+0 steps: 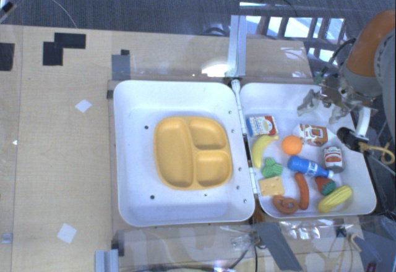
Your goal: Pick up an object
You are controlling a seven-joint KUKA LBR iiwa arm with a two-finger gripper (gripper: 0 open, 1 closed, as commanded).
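Observation:
The right bin holds several toy foods: a small milk carton, a banana, an orange, a brown carton, a can, a blue bottle, broccoli, a cheese wedge, a sausage, a pretzel and a corn cob. My gripper hangs over the bin's far right corner, just above the brown carton. Its fingers are spread open with nothing between them.
The left bin bears a yellow divided plate. A metal post rises at the back where the two bins meet. The arm's orange band and cables lie along the right bin's right side.

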